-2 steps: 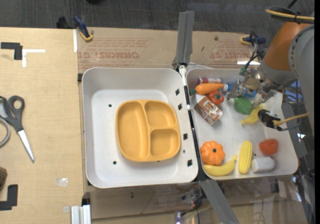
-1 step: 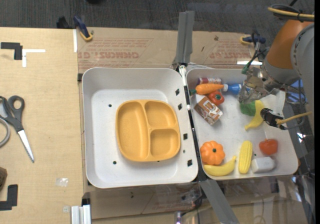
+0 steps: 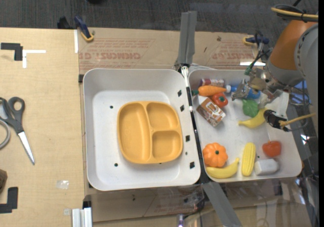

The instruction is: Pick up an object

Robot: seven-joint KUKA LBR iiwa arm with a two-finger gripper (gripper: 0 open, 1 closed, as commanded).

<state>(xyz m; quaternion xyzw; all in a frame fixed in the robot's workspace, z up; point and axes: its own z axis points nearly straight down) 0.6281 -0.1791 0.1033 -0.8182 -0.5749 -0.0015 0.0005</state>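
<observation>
The gripper (image 3: pixel 251 91) hangs over the far side of the right bin (image 3: pixel 291 168), the grey arm (image 3: pixel 298 51) with its orange band reaching in from the right. Whether it is apart or together I cannot tell; the metal parts at its tip blur into one another. A green object (image 3: pixel 250 107) lies just below the tip, near it or perhaps touching; nothing is visibly held. Just beside the green object, toward the near side, lies a small yellow banana (image 3: pixel 253 120). To the left of the gripper lie a carrot (image 3: pixel 211 90), a red pepper (image 3: pixel 219 100) and a brown carton (image 3: pixel 210 112), with a bottle (image 3: pixel 212 82) along the far wall. Well apart, at the bin's near side, lie an orange pumpkin (image 3: pixel 215 154), a second banana (image 3: pixel 223 171), a corn cob (image 3: pixel 248 159), a red tomato (image 3: pixel 272 148) and a white block (image 3: pixel 266 166). The left bin (image 3: pixel 96 135) holds a yellow divided plate (image 3: pixel 150 132)
</observation>
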